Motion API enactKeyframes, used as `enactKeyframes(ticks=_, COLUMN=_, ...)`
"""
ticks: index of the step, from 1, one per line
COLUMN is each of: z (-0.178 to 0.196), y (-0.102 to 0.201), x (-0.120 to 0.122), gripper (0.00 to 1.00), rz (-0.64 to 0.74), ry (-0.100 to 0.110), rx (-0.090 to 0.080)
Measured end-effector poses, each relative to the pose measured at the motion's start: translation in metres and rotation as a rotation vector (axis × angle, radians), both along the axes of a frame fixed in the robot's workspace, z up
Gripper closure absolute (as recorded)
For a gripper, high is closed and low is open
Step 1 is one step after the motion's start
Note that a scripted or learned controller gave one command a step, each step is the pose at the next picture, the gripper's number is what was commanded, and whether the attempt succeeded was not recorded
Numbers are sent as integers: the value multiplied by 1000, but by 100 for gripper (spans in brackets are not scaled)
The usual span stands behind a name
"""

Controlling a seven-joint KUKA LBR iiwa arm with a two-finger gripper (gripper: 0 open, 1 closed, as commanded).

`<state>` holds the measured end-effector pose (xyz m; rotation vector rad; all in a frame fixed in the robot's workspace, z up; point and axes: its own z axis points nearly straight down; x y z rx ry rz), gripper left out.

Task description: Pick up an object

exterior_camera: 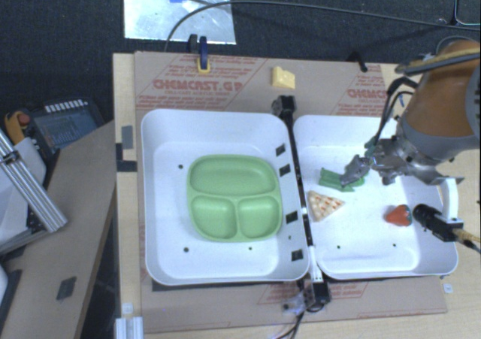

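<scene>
In the right bin (pixel 376 258) lie a green flat piece (pixel 331 178), a pizza-slice toy (pixel 324 204) and a red strawberry-like toy (pixel 399 215). My gripper (pixel 353 173) reaches in from the right and hangs low over the green piece's right end, touching or nearly touching it. The green piece lies on the bin floor and part of it is hidden under the gripper. The pizza slice sits just below and to the left of the gripper. Off to the gripper's lower right is the red toy.
The left bin (pixel 161 180) holds a green divided plate (pixel 232 196). A black divider strip (pixel 294 187) runs between the bins. A yellow block (pixel 283 77) lies on the cardboard behind the bins, near a blue-and-yellow clamp (pixel 201 52).
</scene>
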<state>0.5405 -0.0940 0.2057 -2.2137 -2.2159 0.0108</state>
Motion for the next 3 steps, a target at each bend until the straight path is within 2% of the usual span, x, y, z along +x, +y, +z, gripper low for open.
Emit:
enactKeyframes(ticks=1, z=6, y=0, x=3, gripper=0, rz=2, ry=-13, rx=-2)
enactKeyframes(ticks=2, z=-53, y=7, x=-1, gripper=0, rz=0, ry=-8, rx=-1)
enactKeyframes(ticks=3, z=-109, y=12, x=8, gripper=0, rz=-1, ry=-12, rx=0)
